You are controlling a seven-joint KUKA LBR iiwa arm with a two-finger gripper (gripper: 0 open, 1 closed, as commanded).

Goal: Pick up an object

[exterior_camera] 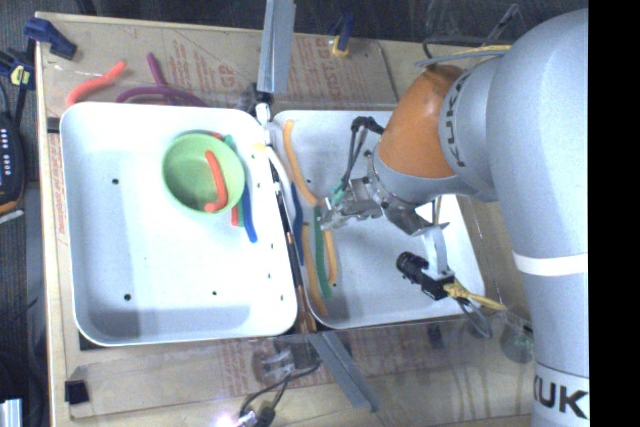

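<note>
My gripper (pixel 332 213) is low over the left part of the right bin (pixel 400 300), beside that bin's left wall. Just under and beside it lie a green stick (pixel 322 255) and a long orange strip (pixel 292 160) that follows the wall. A blue stick (pixel 291 212) and a thin black rod (pixel 279 195) lie along the divide between the bins. The left bin (pixel 150 305) holds a green bowl (pixel 190 170) with a red curved piece (pixel 214 183) in it, and a blue stick (pixel 247 217) next to the bowl. I see nothing between the fingers.
On the bench behind the left bin lie an orange-red tool (pixel 95 83) and a purple cable (pixel 160 95). A blue clamp (pixel 45 33) sits at the far left corner. The arm's grey body covers the right bin's right side.
</note>
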